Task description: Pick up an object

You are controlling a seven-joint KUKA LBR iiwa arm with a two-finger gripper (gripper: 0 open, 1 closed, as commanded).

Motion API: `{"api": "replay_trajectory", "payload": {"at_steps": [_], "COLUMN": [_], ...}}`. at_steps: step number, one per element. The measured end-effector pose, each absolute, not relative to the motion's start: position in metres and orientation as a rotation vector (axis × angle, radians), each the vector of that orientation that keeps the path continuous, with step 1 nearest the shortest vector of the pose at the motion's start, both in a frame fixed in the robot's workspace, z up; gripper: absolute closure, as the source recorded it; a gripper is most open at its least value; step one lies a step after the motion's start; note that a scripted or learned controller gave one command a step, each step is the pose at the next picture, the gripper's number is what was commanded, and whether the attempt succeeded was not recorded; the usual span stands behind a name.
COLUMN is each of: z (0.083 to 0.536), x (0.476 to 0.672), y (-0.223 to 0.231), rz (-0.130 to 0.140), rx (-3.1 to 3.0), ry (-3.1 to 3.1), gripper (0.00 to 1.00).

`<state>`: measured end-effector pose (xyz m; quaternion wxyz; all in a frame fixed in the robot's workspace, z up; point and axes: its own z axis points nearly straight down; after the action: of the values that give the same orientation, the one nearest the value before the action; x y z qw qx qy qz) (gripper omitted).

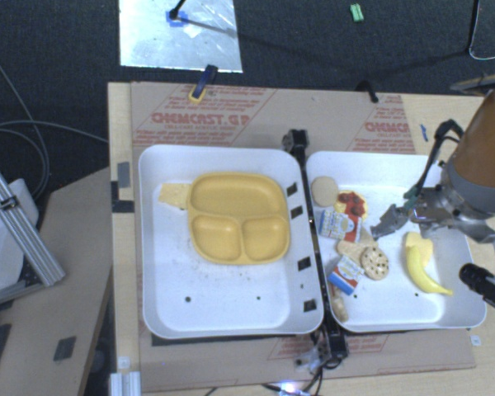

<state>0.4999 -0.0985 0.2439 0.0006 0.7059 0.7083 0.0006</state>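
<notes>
floor [49, 40]: dark carpet | bench [256, 110]: cardboard-topped | metal sheet [177, 23]: on floor

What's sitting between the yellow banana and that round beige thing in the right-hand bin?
In the camera view, a chocolate-chip cookie and a small heap of snack packets lie between the banana and the beige ball, and the gripper hangs above that stretch.

Printed lettering on bench liner

Flat tan cardboard sheet [256, 110] beneath the two white bins: red block lettering "CHEMCAST", upside down, upper centre of frame above the left bin; a second red print, upper right, partly readable as "CHEMC". Small packet labels illegible.
</notes>
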Motion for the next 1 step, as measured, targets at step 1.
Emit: {"api": "replay_trajectory", "payload": {"at_steps": [1], "z": [0.0779], "x": [0.5475], "y": [-0.0975], "rz": [0.001], "rx": [2.215], "ry": [2.223], "gripper": [0.00]}}
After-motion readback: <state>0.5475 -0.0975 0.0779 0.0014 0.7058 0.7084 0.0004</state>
